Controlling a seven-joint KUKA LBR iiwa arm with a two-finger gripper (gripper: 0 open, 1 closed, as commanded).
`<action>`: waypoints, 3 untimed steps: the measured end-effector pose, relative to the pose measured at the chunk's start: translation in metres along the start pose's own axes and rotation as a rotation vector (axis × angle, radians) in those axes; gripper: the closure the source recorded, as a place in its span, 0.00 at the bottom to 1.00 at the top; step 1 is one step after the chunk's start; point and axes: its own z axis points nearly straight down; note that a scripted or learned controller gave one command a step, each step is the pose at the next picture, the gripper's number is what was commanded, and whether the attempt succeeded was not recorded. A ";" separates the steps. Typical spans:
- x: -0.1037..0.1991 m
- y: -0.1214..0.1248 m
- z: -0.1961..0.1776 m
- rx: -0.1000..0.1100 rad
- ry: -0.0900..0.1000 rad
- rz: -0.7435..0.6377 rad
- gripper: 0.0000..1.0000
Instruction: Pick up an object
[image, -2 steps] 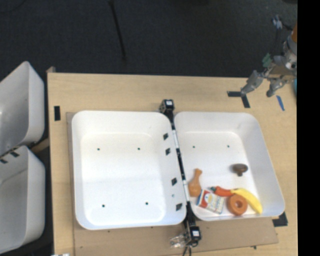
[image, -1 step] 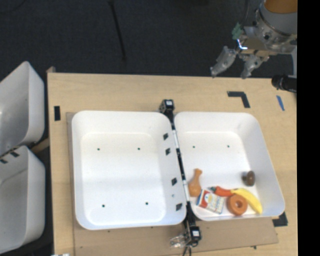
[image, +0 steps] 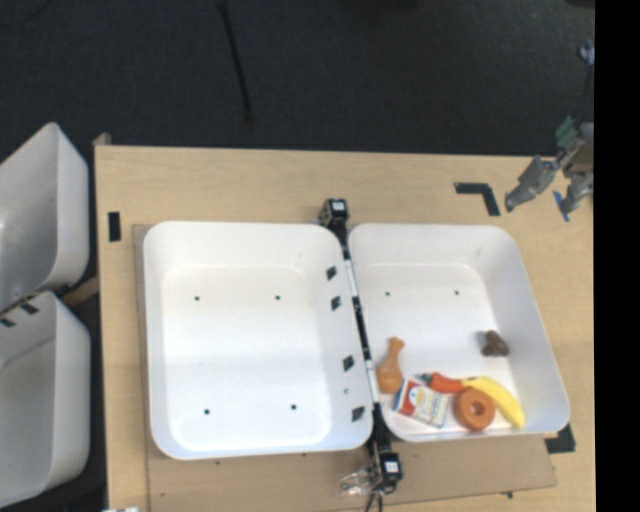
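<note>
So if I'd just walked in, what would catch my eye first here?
Probably the bright cluster in the near corner of the right bin: a yellow banana, an orange ring, a small printed carton and an orange drumstick-shaped toy, with a small brown lump a little apart. Next, the left bin beside it, plain white. Last, the gripper, off past the right bin's far right corner.

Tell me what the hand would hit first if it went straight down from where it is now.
Probably bare bench: the hand sits beyond the right bin's far right corner, not over it. Depth is unclear from this slanted view, so it could catch that rim.
</note>
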 end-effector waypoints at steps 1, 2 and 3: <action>0.070 -0.019 0.159 0.009 0.007 -0.013 0.00; -0.009 -0.062 0.184 0.000 0.000 -0.002 0.00; -0.015 -0.126 0.264 0.005 0.005 -0.005 0.00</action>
